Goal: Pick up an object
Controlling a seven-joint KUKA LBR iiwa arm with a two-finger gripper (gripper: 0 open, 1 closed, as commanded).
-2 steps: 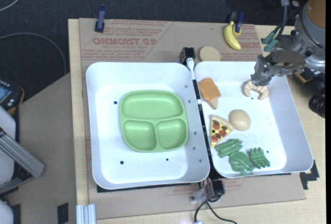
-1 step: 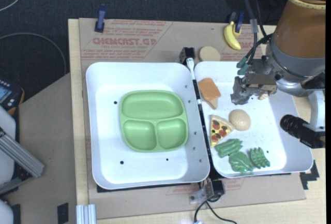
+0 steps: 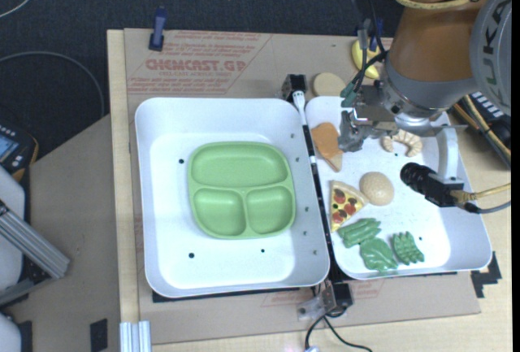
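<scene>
Camera view: green tray [image 3: 240, 197] in left bin [image 3: 158, 180].

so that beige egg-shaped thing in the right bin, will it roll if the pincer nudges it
Probably: the beige egg-shaped piece looks rounded and smooth, so a nudge could send it rolling toward the pizza slice beside it. It looks like toy food, so likely light, and may slip from a pinch.

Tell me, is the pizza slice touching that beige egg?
Apart. The camera view shows white bin floor between the pizza slice and the egg.
</scene>
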